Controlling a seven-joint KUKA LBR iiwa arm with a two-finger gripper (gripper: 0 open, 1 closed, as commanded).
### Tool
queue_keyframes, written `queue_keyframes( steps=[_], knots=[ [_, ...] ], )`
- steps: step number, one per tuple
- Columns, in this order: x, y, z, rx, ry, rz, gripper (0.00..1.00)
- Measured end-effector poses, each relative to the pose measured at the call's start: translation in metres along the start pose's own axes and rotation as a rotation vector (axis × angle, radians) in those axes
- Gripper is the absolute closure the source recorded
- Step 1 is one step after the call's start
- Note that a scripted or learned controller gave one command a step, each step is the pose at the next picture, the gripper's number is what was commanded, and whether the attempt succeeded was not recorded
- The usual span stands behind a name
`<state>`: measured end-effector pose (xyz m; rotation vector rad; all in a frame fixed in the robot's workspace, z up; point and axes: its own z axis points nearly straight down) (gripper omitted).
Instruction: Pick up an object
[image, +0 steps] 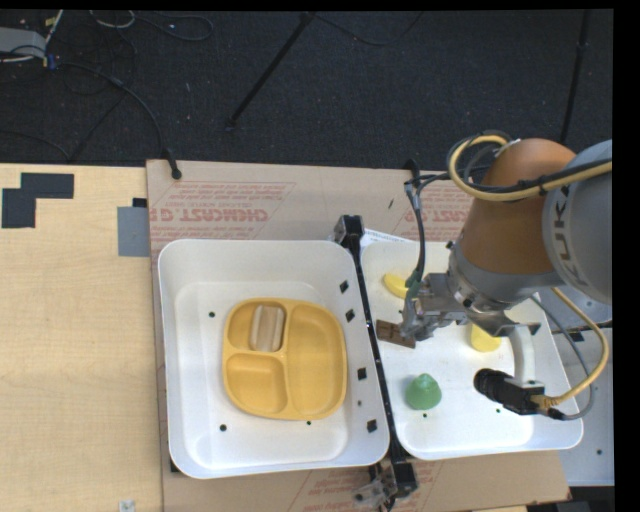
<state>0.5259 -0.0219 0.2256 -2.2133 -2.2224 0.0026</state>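
Note:
My gripper (418, 322) is low over the left part of the right bin (560, 435), under the grey and orange arm. A small brown object (393, 336) lies right beside the gripper's left side, close to the divider between the bins; whether they touch is unclear. A green rounded object (423, 391) sits below the gripper. A yellow object (484, 339) is partly hidden to the right under the wrist. Another yellow piece (397, 284) lies toward the bin's back left.
The left bin (190, 300) holds a yellow divided plate (300, 375) with a tan block (266, 327) in its upper left compartment. Black clips (349, 232) run along the divider between the bins. Cardboard lies under both bins.

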Motion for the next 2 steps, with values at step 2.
queue_keyframes(
  steps=[2],
  knots=[
    [0.101,-0.018,0.007,0.001,-0.001,-0.001,1.0]
  ],
)
